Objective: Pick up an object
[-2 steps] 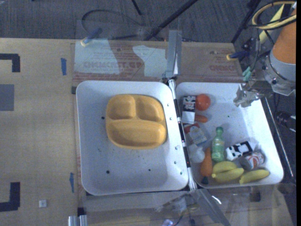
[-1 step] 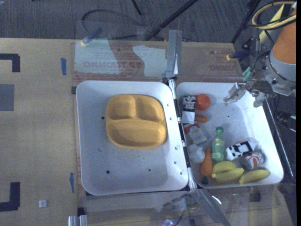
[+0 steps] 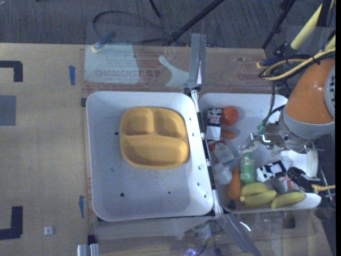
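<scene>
Reaches in from the right, arm (image 3: 311,97) bent down over the right bin (image 3: 277,101), orange band uppermost. Tool (image 3: 265,137) low above the clutter mid-bin, beside a green bottle (image 3: 246,167). Near the front edge, bananas (image 3: 272,196). In the left bin (image 3: 101,159), a yellow tray (image 3: 154,137).

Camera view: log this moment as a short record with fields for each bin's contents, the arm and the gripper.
left bin: yellow three-compartment plastic plate, upright
right bin: clutter of small items, among them yellow plastic bananas, a red tomato-like ball, a green bottle
arm: over the right bin's right side
gripper: above the clutter; finger state unclear
</scene>
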Available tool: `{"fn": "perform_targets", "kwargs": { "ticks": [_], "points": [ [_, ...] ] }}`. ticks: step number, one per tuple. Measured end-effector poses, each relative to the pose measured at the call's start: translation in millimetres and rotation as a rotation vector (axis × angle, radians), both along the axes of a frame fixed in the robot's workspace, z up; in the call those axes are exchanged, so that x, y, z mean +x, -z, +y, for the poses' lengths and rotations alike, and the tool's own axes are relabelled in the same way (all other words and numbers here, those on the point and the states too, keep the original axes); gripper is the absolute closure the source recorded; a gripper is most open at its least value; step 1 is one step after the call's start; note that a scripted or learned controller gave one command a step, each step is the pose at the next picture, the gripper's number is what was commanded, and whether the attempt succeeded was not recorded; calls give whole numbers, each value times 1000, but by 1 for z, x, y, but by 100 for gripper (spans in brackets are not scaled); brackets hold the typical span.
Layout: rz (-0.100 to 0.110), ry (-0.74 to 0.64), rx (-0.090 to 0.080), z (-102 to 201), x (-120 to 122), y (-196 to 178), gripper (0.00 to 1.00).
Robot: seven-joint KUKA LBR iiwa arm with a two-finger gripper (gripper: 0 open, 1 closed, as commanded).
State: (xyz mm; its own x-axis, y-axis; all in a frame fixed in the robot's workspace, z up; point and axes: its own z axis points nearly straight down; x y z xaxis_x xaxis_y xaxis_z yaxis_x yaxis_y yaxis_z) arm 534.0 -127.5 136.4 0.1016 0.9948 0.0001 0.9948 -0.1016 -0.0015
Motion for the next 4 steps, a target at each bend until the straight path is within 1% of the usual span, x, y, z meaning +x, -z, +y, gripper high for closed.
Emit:
{"fn": "perform_targets", "kwargs": {
  "ticks": [1, 2, 3, 4],
  "points": [
    [-57, -169, -11, -19, -36, 32, 0],
    [-12, -262, -2, 25, -51, 49, 0],
    [-19, -259, -3, 25, -49, 38, 100],
    [-1, -214, 0, 83, -54, -61, 100]
  ]
}}
